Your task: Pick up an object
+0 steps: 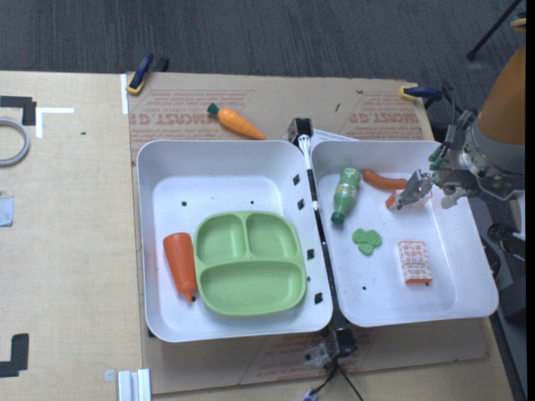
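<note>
My gripper (411, 195) hangs over the back of the right bin (468, 303), just right of a curved orange-red sausage-like piece (381, 178) and touching or nearly touching its right end. A small orange bit shows right below the gripper tip. Further left in that bin a green bottle (344, 194) lies tilted. A flat green leafy piece (366, 241) lies in the middle, and a pink-and-white packet (414, 262) lies towards the front. I see nothing clearly held.
The left bin (159, 182) holds a green divided plate (251, 261) and an orange-red cylinder (179, 264) along its left wall. A toy carrot (236, 121) lies on the cardboard behind the bins. Clamps (140, 72) grip the cardboard's back corners.
</note>
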You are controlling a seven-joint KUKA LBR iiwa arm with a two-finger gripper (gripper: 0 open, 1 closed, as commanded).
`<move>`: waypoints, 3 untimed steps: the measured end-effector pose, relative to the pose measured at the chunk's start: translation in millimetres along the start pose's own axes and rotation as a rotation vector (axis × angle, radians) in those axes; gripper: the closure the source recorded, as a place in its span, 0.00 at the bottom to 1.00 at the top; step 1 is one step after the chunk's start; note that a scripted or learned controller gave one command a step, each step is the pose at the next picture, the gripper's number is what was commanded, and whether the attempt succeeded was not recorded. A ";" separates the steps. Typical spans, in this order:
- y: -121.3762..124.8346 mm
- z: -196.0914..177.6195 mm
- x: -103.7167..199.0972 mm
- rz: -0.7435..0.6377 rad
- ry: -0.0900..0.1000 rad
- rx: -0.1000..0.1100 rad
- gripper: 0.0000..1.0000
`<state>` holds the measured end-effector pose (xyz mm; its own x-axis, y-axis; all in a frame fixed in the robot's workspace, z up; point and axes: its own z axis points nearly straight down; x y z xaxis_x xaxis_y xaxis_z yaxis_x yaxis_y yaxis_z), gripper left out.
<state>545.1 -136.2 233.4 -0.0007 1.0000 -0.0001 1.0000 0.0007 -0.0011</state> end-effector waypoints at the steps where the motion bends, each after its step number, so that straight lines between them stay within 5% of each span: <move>1: -64.6 134.5 -9.9 -0.084 -0.002 -0.009 0.00; 2: -62.5 124.1 -12.2 -0.080 -0.009 -0.017 1.00; 3: -62.6 124.2 -12.1 -0.081 -0.008 -0.016 0.00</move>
<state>482.3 -148.4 109.3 -0.0811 0.9967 -0.0091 0.9966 0.0813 0.0145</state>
